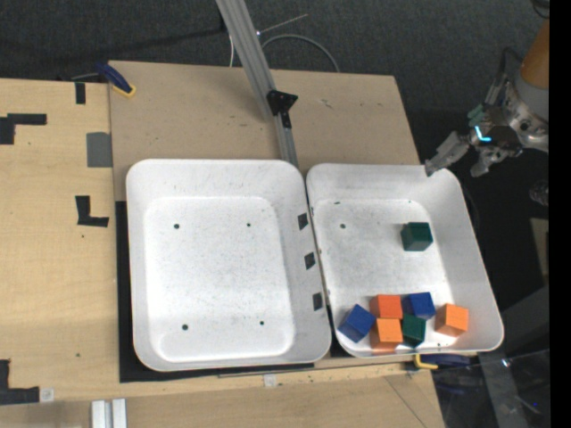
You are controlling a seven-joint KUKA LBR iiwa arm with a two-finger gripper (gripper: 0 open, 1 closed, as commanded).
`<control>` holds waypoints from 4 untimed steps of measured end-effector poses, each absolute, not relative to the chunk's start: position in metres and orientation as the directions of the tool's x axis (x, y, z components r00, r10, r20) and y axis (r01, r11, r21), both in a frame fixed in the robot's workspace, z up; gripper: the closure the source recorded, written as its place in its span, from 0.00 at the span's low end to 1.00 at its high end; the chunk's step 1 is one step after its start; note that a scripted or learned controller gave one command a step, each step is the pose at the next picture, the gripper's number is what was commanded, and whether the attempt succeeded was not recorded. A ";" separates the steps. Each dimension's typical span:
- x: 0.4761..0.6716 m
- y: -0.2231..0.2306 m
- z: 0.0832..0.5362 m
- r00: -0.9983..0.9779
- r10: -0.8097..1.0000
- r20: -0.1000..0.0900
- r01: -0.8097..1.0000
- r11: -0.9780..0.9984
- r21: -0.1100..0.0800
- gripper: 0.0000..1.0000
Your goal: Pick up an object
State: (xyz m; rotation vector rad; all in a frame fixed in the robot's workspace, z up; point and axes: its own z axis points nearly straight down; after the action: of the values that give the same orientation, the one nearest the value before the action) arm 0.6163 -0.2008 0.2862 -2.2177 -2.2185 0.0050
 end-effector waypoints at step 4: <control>0.609 -0.187 0.134 -0.002 1.000 0.000 1.000 0.002 -0.006 0.00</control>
State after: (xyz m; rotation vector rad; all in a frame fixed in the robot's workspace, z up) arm 0.6088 -0.1866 0.1344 -2.2166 -2.2207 0.0064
